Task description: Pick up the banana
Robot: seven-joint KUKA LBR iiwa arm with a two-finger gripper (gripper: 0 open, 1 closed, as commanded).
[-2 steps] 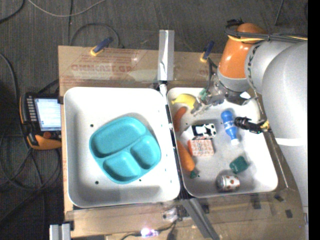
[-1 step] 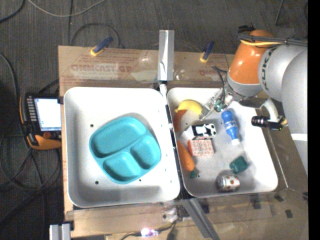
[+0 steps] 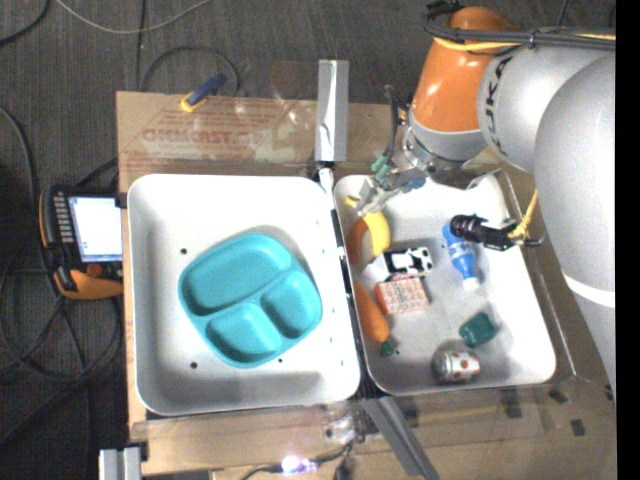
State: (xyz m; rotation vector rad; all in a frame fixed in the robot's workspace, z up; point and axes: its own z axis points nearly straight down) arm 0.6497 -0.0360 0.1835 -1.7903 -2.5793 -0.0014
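Taking the banana [image 3: 375, 234] as the reference point, the inspection runs from the far left of the bench. Well to the left of the banana, off the bench edge, a handheld pendant [image 3: 82, 238] with a lit screen rests on the floor, presumably parked there within reach of an operator. Nearer, though apart from the banana, the left bin [image 3: 160, 368] carries a blue divided plate [image 3: 252, 298] lying flat near its middle; it plays no part in the present task as far as I can judge. The banana itself lies in the right bin [image 3: 530, 368], tucked against that bin's left wall in its upper corner, a position that leaves little room on the wall side for a finger. Just below the banana along the same wall lies a carrot [image 3: 372, 318]. Just to the banana's right sit a small black-and-white cow figure [image 3: 410, 260] and, below that, a patterned box [image 3: 402, 294]; further right lie a blue bottle [image 3: 462, 258], a green block [image 3: 478, 329] and a small can [image 3: 456, 366]. The gripper [image 3: 372, 196] hangs directly above the banana's upper end, its fingers pointed down toward the fruit, seemingly lined up for a grasp. Nothing is seen between them, and how far apart they stand cannot be made out from here.
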